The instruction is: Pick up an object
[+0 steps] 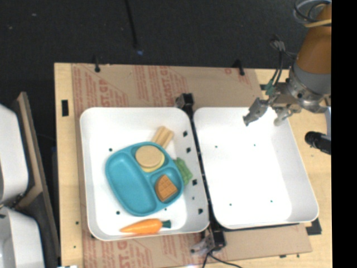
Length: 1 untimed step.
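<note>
Progress: nothing is picked up yet; you have the whole grasp ahead of you.
Hand: your hand (266, 112) hovers over the far right corner of the right bin (251, 205); its two fingers look spread apart with nothing between them, though the view is small here, so treat that as likely, not certain.
Objects: all lie in the left bin (95, 149) — a blue divided tray (131, 186) carrying a round cracker (150, 157) and a brown toast piece (166, 188), a wooden block (163, 135) just behind it, a green piece (184, 171) at its right edge, and a carrot (146, 226) near the front wall.
Edges: the carrot sits close to the front rim; the two bins' walls meet between you and the objects.
Open room: the right bin floor under you is bare, and the carrot lies apart from the tray, so you likely have room on both its sides.
Desk: the desk (139, 82) shows beyond the bins.
</note>
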Available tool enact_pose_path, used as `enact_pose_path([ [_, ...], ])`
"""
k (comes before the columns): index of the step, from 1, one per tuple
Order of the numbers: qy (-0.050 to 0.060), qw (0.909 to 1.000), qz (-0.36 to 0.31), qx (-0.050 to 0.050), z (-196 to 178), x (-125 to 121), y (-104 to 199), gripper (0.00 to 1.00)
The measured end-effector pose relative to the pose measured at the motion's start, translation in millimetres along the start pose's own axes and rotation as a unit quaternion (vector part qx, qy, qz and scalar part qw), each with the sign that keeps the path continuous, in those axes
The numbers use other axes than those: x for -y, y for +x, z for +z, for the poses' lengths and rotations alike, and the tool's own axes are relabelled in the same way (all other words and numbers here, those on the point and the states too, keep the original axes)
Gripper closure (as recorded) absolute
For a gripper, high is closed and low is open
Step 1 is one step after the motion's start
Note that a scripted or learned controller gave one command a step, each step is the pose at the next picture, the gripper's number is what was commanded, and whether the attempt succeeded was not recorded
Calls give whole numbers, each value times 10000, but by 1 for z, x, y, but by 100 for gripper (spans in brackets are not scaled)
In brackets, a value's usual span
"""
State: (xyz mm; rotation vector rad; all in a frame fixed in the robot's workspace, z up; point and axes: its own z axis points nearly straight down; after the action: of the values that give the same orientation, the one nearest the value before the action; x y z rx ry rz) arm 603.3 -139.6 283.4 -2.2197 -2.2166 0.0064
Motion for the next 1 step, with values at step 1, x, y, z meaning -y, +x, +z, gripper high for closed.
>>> enact_pose_path([
  [1, -35, 10000, -4, 3, -4, -1, 0, 0],
])
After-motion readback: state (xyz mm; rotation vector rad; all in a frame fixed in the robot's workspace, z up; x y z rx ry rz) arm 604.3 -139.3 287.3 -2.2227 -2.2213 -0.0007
